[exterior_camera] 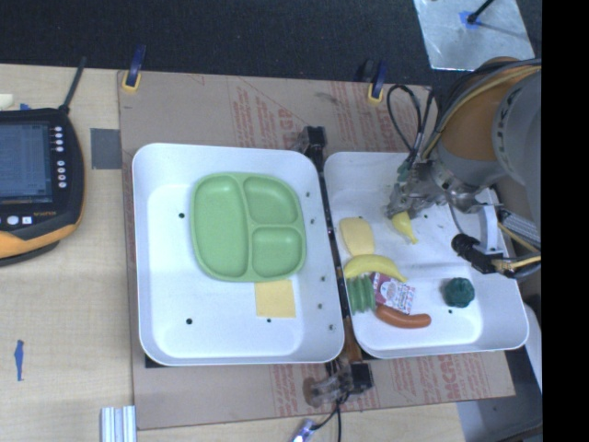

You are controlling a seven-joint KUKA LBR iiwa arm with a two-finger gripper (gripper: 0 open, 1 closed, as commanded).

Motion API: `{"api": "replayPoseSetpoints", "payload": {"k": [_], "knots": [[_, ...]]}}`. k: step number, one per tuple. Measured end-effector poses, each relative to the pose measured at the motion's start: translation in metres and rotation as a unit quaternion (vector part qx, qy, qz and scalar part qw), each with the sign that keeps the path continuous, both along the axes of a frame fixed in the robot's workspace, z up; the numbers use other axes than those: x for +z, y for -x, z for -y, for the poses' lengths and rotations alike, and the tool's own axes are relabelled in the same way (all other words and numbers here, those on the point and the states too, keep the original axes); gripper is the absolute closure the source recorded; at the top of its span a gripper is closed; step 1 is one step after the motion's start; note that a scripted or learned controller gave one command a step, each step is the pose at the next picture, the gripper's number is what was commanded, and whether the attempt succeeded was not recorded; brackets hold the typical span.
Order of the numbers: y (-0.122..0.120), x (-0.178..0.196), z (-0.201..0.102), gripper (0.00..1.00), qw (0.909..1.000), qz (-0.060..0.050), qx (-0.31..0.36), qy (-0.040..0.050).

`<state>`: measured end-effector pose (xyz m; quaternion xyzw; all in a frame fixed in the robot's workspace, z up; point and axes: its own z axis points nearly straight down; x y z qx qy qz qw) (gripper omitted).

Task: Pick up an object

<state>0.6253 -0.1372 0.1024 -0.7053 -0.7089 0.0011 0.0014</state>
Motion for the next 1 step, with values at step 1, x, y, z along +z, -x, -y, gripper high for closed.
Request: {"api": "replayPoseSetpoints", "payload": {"k": [1], "knots": [[0.0095,0.0901,-0.0935,1.0,1.0,0.001,0.0,-0.0006]]}}
